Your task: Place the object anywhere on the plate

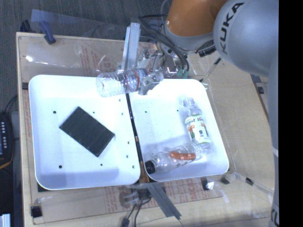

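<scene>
Above the bins' far rim, the gripper (142,82) clasps a clear bottle (116,83) by its neck, lying sideways over the left bin (42,126). A dark plate (87,130) lies below, well apart.

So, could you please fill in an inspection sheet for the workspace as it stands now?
Surface: bench bearing left bin and right bin.
Job's things: dark plate flat in left bin; clear bottle at the bins' upper edge, by the gripper.
Clutter: labelled bottle and black-capped bottle in right bin.
Grippers: grip on the clear bottle cannot be told.
Cables: wires at the wrist.
Surroundings: dark floor.
</scene>
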Robot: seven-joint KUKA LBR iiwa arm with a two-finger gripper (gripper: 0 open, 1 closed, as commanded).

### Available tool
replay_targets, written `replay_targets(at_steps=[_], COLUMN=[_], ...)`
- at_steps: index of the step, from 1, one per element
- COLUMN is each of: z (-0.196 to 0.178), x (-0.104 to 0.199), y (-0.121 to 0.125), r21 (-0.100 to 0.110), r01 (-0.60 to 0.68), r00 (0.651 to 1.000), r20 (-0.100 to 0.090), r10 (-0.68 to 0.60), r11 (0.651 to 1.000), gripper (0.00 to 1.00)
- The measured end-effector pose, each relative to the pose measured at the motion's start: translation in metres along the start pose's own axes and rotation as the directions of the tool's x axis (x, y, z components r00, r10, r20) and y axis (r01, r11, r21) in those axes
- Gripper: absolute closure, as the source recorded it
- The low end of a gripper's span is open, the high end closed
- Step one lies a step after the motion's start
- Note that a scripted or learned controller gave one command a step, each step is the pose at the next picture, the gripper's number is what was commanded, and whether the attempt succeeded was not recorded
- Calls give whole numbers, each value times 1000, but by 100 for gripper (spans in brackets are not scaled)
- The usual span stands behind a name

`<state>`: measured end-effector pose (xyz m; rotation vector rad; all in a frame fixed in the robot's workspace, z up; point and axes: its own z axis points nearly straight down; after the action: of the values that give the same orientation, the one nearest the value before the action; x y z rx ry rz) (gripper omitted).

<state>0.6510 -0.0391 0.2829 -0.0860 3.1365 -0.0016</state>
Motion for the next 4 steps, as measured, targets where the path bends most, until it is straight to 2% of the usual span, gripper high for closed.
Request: replay_targets(at_steps=[1, 2, 3, 4], z=[54, 75, 52, -10], x=[-5, -7, 43, 71], y=[-5, 31, 34, 106], r21=[-2, -4, -2, -1], r01=[206, 455, 442, 542], r00=[979, 890, 897, 840], r20=[-5, -4, -2, 1], r10=[-206, -455, -442, -542], r11=[979, 890, 897, 840], gripper=[100, 100, 100, 100])
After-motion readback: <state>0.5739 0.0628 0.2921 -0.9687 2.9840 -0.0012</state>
